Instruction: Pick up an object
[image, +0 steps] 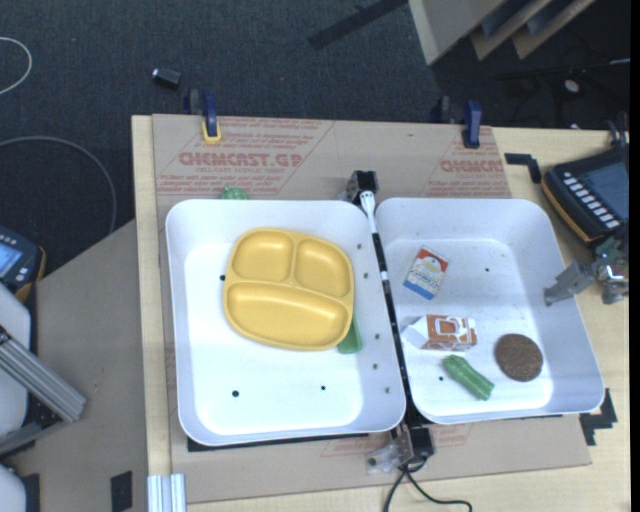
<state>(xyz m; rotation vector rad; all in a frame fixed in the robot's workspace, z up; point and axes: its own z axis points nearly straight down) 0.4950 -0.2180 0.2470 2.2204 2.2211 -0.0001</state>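
You can read "CHEMCAST" in red print on the brown paper sheet (260, 155) covering the surface behind the left bin, and again, partly cut off, behind the right bin.

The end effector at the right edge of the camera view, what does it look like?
The end effector is a small grey metal piece with angular, dull-silver parts. One pale, tapered finger points out over the right bin's rim. It is too small and blurred to make out markings or cables.
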